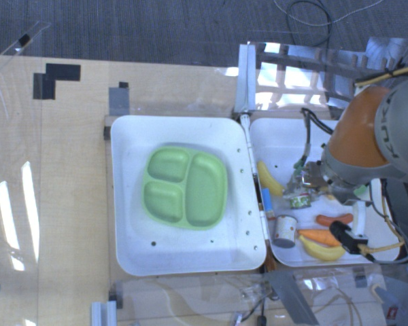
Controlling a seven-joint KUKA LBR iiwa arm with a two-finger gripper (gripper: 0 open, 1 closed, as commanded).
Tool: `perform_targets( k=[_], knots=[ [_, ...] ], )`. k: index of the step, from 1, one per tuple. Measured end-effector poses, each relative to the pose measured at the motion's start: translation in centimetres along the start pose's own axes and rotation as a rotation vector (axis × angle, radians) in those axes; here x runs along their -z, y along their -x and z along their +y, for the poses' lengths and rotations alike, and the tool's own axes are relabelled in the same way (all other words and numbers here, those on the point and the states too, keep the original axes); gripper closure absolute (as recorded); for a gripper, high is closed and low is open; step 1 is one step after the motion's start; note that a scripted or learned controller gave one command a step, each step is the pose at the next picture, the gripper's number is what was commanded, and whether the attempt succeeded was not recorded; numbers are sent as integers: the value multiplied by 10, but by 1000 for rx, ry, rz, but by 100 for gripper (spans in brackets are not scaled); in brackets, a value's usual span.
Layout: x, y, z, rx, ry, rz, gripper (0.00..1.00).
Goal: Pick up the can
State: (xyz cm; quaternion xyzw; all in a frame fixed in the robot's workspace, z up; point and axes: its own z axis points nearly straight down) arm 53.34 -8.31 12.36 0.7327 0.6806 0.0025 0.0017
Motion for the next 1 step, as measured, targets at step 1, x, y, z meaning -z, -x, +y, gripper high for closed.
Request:
perform_targets(
  k=[1],
  knots=[
    [86, -24, 61, -157, -1, -2, 100]
  ],
)
